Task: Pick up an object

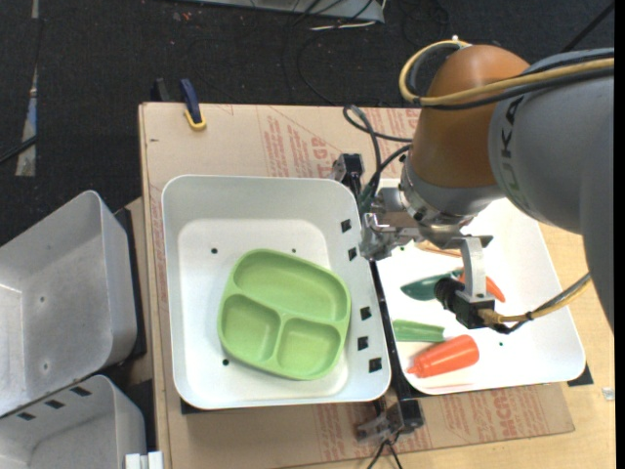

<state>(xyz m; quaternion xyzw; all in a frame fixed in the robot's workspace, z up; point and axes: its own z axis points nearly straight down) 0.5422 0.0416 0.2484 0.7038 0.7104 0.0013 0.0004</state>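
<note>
With the tool [385,234] above the right bin's [547,360] left edge, open or closed we cannot tell, we should centre over the orange toy [444,357] at the bin's front, avoiding the green toy [415,330] just beside it.

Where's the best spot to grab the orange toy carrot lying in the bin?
Take the orange plastic toy carrot across its middle, coming straight down from above, I'd guess. It lies flat, long and narrow, so squeezing across its width fits best. A green toy pod lies close beside its left half in the picture, so aim slightly rightward.
</note>
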